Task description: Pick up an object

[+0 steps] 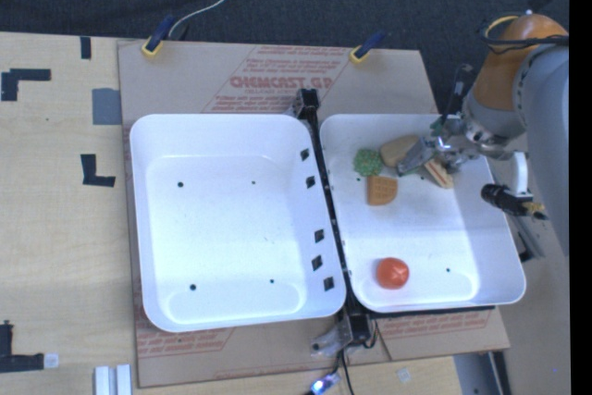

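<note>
Reaching in from the right, the grey arm [541,97] with its orange band brings the gripper [427,154] low over the far part of the right bin [462,217]. Whether its fingers are spread or closed cannot be told — they merge with the things under them.

Four small things lie in the right bin. A green lump [368,162], like a bit of broccoli, sits near the bin's far left side. Just beside it, toward the near edge, lies an orange-brown wedge [381,190]. A tan flat piece [400,148] lies right of the green lump, close under the gripper, and a pale striped piece [440,173] shows just at the gripper's near side; contact with either cannot be judged. Well apart from these, near the front edge, rests a red ball [392,273] — round, like a tomato.

The left bin [222,217] stands alongside, touching the right one along a black-marked seam. Both bins rest on a cardboard sheet [277,79] held by two blue-and-yellow clamps [155,40] at its far edge.
</note>
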You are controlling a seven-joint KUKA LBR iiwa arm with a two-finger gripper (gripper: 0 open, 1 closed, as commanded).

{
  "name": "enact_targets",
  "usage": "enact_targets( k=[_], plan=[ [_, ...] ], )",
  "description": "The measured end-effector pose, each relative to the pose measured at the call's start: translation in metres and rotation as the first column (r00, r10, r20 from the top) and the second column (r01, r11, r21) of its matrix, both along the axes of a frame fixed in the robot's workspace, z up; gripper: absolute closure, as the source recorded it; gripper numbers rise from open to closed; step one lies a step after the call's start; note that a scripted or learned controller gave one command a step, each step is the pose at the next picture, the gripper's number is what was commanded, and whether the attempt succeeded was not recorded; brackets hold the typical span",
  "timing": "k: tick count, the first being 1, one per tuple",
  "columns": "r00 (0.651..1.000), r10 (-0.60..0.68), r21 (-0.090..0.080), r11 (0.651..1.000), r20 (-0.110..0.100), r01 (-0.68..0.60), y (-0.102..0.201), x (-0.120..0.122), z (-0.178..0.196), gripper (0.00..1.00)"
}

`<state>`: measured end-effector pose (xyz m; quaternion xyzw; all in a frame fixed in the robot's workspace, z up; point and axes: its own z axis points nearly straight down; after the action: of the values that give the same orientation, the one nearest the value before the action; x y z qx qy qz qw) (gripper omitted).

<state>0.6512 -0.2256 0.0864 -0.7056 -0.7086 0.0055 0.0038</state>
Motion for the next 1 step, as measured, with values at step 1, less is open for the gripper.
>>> enact_targets(
  k=[1],
  plan=[
    [1.0,-0.002,-0.003,1.0,0.023,0.002,0.0017,-0.0082,0.0027,0.0]
  ],
)
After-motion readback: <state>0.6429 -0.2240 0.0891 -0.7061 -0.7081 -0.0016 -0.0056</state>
